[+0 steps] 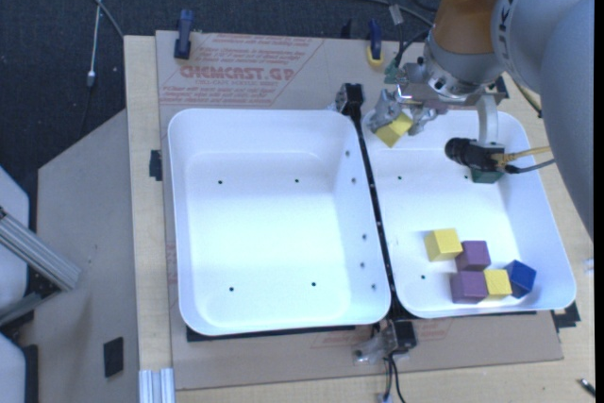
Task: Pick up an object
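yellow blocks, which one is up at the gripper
The yellow block at the right bin's far left corner, between the fingers. The other two yellow blocks lie low among the purple and blue ones.
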Tool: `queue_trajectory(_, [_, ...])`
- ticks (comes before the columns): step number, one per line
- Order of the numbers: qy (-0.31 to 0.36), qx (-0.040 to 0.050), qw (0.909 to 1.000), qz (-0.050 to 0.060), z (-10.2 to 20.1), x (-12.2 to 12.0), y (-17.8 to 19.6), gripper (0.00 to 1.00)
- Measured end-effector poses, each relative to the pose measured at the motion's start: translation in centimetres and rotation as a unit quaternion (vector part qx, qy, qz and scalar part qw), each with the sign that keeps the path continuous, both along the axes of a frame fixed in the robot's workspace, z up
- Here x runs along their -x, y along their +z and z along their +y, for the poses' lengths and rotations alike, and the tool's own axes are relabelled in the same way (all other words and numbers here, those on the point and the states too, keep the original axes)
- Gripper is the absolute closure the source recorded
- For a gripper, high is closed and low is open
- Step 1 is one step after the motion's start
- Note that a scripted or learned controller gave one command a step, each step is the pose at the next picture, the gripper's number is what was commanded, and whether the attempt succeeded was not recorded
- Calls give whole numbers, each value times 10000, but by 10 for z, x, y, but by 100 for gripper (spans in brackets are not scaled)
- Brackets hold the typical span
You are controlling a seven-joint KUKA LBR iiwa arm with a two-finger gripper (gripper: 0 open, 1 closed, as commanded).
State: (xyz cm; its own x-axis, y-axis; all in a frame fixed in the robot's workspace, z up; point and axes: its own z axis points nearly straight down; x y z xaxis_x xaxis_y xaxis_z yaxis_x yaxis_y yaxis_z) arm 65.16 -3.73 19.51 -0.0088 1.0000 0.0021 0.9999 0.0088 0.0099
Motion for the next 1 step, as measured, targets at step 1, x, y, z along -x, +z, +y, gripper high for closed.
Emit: queue_trajectory(1, [-11, 0, 10000, 49, 71, 22, -7, 100])
